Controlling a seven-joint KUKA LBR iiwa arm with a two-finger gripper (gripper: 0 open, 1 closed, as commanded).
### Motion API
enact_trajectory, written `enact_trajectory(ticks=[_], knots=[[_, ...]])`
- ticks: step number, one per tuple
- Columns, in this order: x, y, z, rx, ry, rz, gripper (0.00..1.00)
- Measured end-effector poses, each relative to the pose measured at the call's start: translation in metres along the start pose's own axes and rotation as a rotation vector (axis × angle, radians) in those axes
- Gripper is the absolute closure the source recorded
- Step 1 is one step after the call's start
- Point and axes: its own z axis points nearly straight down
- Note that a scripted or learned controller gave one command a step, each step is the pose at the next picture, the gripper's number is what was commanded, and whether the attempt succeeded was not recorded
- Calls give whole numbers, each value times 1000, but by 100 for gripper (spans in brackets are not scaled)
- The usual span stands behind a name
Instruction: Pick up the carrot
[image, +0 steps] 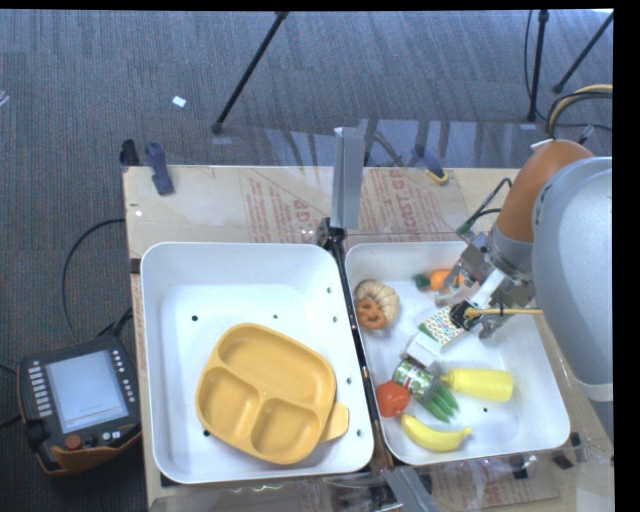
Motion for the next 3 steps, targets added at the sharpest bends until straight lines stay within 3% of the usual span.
enact_trajectory(ticks=[1,2,3], knots=[[4,0,-9,-15,6,-8,100],[19,-84,-120,-31,26,178,100],[-19,-33,-156,-30,18,35,100]])
